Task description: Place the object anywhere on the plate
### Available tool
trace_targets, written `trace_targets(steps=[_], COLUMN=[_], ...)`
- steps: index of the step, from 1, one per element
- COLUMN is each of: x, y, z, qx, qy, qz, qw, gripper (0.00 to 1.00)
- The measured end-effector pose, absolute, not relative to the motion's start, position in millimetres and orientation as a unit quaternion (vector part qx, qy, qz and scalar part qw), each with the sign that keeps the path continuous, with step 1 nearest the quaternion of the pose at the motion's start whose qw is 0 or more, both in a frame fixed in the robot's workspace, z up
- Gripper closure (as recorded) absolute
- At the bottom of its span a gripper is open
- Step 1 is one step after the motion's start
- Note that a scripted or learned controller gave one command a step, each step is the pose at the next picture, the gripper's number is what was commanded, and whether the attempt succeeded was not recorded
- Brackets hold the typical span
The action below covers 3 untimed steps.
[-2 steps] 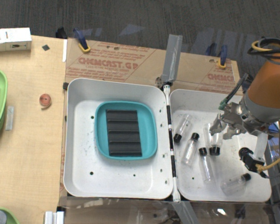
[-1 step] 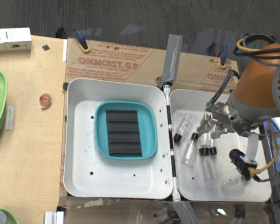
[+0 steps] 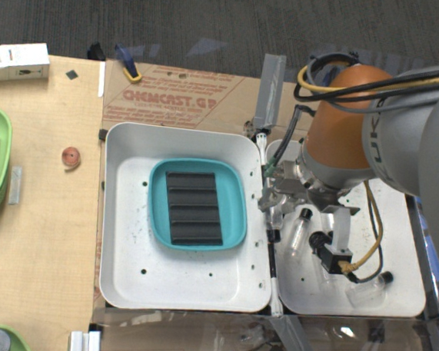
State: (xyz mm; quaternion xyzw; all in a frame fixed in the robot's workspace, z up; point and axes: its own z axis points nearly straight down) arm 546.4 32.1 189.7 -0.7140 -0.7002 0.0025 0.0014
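Ridged black object point(image 3: 193, 208) lies on glossy teal squarish plate point(image 3: 235, 211); hand point(image 3: 307, 226) state unclear.

A black ridged object point(image 3: 194, 208) lies on the teal plate point(image 3: 235, 211) in the left bin point(image 3: 118, 261).

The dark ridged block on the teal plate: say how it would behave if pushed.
The dark ridged block lies flat and wide, so it probably slides rather than tips or rolls. Its ridges suggest a stiff moulded piece. The teal plate has a raised rim that would likely stop it.
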Motion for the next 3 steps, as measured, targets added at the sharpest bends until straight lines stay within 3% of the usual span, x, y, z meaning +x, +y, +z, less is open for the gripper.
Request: trace_targets(steps=[1,3], x=[546.4,561.6], y=[31.7,-26.9], z=[189.8,208.3], qx=[-0.714,-0.705], qy=[-0.700,-0.709], qz=[0.0025,0.0014], qw=[0.001,0.000], gripper=[0.00,0.00])
